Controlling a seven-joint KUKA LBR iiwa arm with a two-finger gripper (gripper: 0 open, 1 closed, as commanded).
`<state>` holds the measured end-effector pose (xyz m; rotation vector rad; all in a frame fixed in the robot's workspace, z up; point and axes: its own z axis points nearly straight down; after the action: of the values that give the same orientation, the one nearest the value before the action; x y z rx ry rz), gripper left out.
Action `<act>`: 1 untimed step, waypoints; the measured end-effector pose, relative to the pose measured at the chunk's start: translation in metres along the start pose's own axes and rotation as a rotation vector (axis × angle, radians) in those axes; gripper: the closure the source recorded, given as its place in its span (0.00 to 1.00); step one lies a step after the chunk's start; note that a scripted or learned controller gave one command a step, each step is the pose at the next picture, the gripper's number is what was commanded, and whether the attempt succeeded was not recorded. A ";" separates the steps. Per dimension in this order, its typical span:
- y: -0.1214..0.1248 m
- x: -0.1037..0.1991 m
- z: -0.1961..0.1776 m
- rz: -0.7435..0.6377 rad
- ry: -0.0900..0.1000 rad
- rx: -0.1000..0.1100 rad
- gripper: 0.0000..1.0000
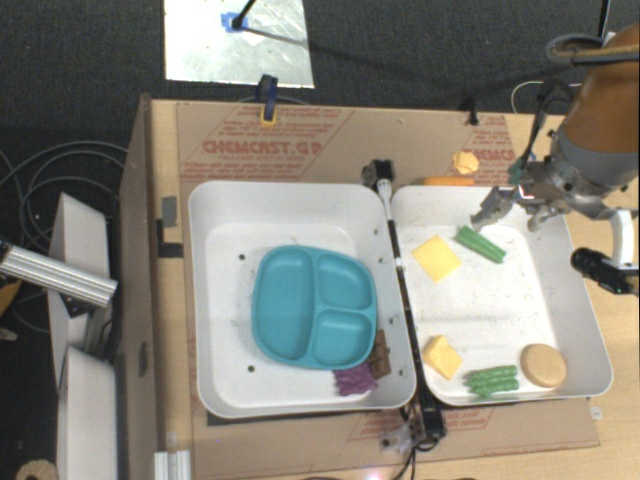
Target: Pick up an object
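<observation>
The pincer [512, 208] hangs over the far right corner of the right-hand shallow white bin [585, 313], its two grey fingers splayed apart with nothing between them. Just beside its near fingertip lies a long green ridged stick [480, 244], tilted across the bin floor, and that looks like the likeliest thing to be taken. A flat yellow square slab [437, 257] sits close to the stick's left; if the fingers come down a little off, I judge they could shove the stick against the slab or pinch only its end, so it swings out. The bin's back wall is near too, and a finger could catch on it.

Further toward me lie a smaller yellow wedge [442, 356], a second green ridged piece [492, 378] and a round tan disc [544, 365], the last two touching.

In the left-hand white bin [215, 218] a turquoise three-compartment plate [313, 307] rests, with a purple scrap [352, 379] and a brown lump [380, 358] at its near edge; what they are I cannot tell. Behind the right bin, on the cardboard-covered worktop [250, 143], an orange object [449, 180] is half hidden by the rim. The arm above the wrist is cut off at the frame's edge.
</observation>
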<state>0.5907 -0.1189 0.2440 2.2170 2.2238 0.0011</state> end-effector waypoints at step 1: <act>0.026 -0.046 0.167 0.004 -0.001 0.003 0.00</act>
<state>0.6166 -0.1645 0.0770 2.2220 2.2202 -0.0031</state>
